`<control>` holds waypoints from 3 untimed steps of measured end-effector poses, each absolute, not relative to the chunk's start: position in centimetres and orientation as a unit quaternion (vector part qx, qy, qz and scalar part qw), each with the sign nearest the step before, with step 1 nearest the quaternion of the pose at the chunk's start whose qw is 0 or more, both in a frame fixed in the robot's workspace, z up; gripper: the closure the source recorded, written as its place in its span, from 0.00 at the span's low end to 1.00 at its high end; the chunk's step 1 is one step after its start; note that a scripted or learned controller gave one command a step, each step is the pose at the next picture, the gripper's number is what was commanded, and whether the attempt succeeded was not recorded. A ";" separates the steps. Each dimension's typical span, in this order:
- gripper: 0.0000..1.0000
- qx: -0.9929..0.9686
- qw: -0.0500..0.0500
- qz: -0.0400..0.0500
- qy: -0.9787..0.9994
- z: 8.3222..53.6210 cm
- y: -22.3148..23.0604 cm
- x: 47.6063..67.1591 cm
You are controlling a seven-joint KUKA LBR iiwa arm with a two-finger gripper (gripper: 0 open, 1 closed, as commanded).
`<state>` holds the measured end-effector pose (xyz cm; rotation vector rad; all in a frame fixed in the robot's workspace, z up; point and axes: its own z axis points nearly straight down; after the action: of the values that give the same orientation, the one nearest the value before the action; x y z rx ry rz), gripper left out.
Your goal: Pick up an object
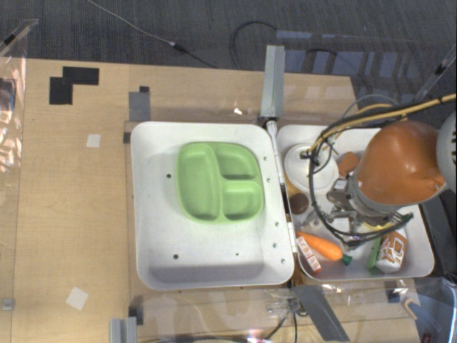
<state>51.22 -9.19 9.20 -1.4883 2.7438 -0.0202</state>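
Note:
My gripper (348, 216) hangs under the orange wrist band (400, 164), low over the middle of the right bin (426, 261). The wrist and cables hide most of it. Just in front of it lies an orange toy carrot (325, 247) with a green tip. A red-and-white packet (308, 256) lies by the carrot at the bin's front left corner. A white-and-orange carton (392, 252) and a green stick (374, 256) rest at the front right. A white bowl (301, 164) sits at the back left, with a brown-orange object (348, 163) beside it.
The left bin (157, 263) holds a green divided plate (218, 182) in its middle. A small dark brown round piece (298, 204) lies against the right bin's left wall. Yellow and black cables (357, 120) loop over the right bin's back.

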 end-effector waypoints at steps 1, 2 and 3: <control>0.00 -0.412 0.009 -0.005 0.911 9.1 -17.0 51.6; 0.00 -0.500 0.006 -0.004 0.866 9.0 -16.0 56.0; 0.00 -0.498 0.007 -0.006 0.867 9.2 -13.2 49.2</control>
<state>49.25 -13.16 9.17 -1.5578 2.7110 -0.0174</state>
